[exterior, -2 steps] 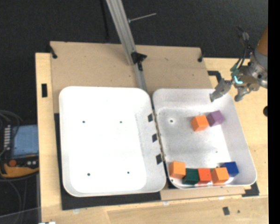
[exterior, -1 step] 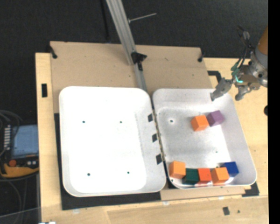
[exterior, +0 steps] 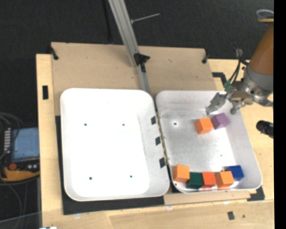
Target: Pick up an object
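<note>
The gripper (exterior: 222,104) hangs with fingers spread and nothing between them, over the right bin (exterior: 181,104). Just below the fingertips, a purple block (exterior: 220,120) touches an orange block (exterior: 204,125).

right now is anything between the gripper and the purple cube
Nothing visible does. The gripper hangs just above and beside the purple cube, with bare bin floor between them. An orange cube touches its far left side, away from the gripper.
</note>
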Action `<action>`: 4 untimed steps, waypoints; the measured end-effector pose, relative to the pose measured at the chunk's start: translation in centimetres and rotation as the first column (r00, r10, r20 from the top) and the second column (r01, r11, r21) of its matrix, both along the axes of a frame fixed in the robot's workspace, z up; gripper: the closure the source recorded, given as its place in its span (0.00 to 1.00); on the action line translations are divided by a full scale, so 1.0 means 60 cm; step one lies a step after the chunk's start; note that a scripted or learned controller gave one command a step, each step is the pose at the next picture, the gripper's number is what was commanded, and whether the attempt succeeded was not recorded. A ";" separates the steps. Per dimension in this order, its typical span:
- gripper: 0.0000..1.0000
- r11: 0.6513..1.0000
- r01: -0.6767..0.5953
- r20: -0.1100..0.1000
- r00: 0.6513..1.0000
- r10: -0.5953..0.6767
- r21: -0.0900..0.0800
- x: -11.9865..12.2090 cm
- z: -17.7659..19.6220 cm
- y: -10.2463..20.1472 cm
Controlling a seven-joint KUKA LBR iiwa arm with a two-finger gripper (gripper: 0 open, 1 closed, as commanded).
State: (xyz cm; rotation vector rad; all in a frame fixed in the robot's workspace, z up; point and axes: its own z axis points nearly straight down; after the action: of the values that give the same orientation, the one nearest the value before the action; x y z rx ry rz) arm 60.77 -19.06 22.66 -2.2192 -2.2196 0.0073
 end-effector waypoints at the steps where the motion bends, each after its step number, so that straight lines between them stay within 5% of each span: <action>1: 0.00 1.000 0.003 0.000 1.000 -0.003 -0.001 0.002 -0.104 -0.008; 2: 0.00 1.000 0.005 0.011 1.000 -0.005 -0.007 0.010 -0.168 -0.027; 3: 1.00 1.000 0.008 0.017 1.000 -0.008 -0.006 0.013 -0.145 -0.027; 4: 1.00 1.000 0.003 0.012 1.000 -0.003 0.000 0.006 -0.042 -0.022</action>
State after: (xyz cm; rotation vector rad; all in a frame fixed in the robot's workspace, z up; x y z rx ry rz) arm 61.11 -20.39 20.15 -2.2287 -2.2226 -0.0061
